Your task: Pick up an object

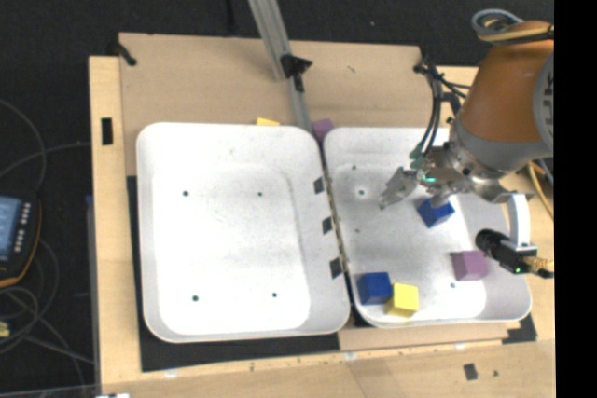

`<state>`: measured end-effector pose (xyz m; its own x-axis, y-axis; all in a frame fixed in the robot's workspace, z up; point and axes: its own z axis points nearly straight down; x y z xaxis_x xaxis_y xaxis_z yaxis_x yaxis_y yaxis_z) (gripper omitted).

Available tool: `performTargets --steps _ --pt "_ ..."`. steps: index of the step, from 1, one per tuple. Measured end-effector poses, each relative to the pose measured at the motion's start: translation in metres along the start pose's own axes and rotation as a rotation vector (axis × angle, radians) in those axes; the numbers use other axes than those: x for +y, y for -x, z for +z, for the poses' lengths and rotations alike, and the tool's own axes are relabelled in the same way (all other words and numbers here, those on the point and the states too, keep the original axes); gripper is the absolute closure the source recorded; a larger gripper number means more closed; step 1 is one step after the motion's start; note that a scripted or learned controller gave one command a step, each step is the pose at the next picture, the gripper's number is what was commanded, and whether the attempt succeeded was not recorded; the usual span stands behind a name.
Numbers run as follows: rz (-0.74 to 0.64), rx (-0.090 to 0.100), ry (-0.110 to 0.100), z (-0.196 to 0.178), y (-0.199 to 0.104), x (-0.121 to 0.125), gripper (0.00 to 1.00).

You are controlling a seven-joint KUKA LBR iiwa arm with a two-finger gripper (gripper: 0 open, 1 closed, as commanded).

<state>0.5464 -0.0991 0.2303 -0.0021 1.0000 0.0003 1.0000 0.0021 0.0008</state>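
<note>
camera view: gripper [417, 188], fingers spread and empty, beside blue block [436, 212]; it looks light, rigid; grip opposite flat faces.

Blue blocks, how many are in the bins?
2. One blue block sits at the near edge of the right bin, touching a yellow block. The other blue block lies mid-bin under the gripper. The arm may hide more.
</note>
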Motion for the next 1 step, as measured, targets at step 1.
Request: performTargets --steps 1 --pt "0.007 -0.007 0.007 -0.0563 0.0913 0.0232 0.00"
